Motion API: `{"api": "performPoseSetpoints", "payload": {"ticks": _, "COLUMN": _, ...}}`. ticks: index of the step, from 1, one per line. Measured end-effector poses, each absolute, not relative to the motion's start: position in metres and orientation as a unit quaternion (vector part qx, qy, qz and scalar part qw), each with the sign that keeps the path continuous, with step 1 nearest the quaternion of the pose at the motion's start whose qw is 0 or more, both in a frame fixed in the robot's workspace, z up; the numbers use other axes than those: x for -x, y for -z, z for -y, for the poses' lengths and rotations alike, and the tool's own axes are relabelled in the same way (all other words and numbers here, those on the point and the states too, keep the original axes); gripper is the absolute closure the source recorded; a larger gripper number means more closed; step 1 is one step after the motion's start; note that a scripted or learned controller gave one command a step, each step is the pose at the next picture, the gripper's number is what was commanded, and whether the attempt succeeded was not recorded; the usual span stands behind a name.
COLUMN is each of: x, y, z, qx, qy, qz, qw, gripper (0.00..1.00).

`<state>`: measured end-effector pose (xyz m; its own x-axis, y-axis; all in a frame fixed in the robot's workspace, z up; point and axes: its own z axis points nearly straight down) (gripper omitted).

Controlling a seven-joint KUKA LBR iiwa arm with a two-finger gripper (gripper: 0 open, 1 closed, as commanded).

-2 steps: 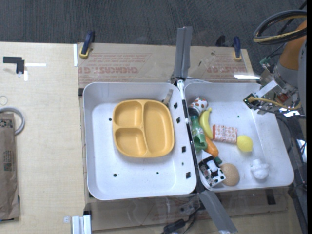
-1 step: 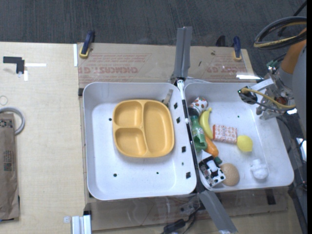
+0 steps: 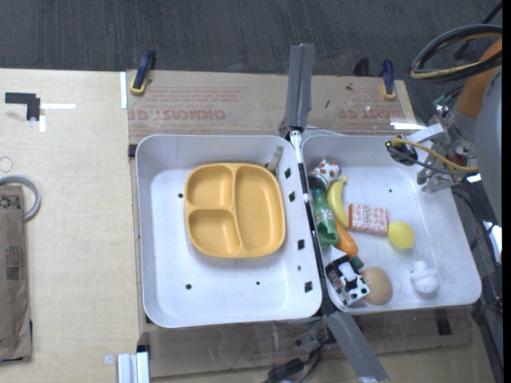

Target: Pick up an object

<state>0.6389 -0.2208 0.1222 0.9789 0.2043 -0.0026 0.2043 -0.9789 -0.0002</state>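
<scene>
Camera view: the hand [image 3: 435,166] hovers at the right bin's [image 3: 459,238] upper right rim; whether it is released or clenched cannot be told. A lemon [image 3: 401,234] lies alone mid-bin, the easiest target, best approached straight from above. The banana [image 3: 337,202] lies near the divider, long axis running top to bottom.
</scene>
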Motion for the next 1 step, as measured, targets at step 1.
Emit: {"api": "performPoseSetpoints", "payload": {"ticks": 1, "x": -0.6428, "y": -0.1258, "z": 0.2119, "qx": -0.995, "qy": 0.0015, "qz": -0.102, "qw": 0.0, "gripper": 1.0}}
